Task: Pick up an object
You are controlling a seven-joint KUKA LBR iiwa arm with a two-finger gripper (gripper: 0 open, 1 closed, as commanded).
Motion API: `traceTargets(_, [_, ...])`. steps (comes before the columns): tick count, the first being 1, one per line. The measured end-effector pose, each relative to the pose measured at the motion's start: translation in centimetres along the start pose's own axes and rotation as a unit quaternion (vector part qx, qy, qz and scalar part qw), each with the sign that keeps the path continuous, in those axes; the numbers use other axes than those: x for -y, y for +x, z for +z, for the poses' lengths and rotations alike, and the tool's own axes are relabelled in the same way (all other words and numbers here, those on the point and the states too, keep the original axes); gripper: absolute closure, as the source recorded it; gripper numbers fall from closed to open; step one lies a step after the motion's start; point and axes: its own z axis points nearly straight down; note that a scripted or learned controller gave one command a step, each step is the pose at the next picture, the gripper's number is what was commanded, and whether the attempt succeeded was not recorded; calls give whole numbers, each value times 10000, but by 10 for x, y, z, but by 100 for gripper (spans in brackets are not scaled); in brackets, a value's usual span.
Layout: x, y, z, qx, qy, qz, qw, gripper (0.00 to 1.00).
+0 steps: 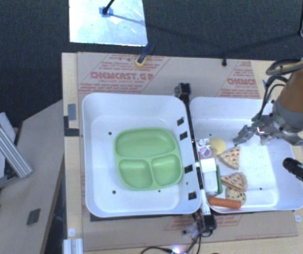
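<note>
Your end effector [246, 135] hangs over the right bin [289, 194]; I can't tell its grip state. Toy food hugs the bin's left wall, a pizza slice [230, 157] nearest, within easy reach.

The grey arm with its orange band [301, 91] reaches in above the right white bin [289, 197], its two-finger gripper [245, 135] hanging low.
</note>
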Motion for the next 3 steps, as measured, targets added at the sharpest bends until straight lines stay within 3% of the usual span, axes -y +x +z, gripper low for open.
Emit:
traceTargets(1, [0,7,44,-4,2,0,10000,0])
traceTargets(2, [-1,8,62,1,-8,5,10000,0])
traceTargets(3, [-2,7,51,6,-25,7,10000,100])
